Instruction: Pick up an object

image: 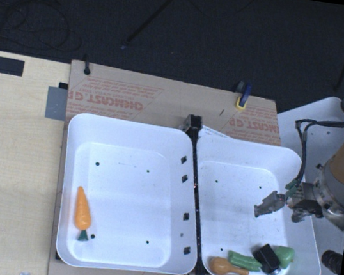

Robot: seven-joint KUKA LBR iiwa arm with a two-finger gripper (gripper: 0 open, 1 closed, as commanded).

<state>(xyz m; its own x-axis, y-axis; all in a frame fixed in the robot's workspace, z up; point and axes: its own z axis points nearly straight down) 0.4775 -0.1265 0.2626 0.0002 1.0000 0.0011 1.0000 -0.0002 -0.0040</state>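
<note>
My gripper (283,211) hangs over the right side of the right bin (246,158), open, with nothing between its fingers (268,205). Below it, along the bin's near edge, lie a black block (267,259), a light green piece (284,254), a darker green pod-like piece (243,261) and an orange-brown pear-shaped toy (228,267). The black block rests partly on the green pieces. An orange toy carrot (83,209) with a green stem lies at the near left of the left bin (127,133).
Both bins stand on a cardboard sheet (165,100), joined by a black divider strip (189,194). A blue-and-yellow clamp (242,95) grips the cardboard's far edge. Cables (305,132) loop near the arm at the right.
</note>
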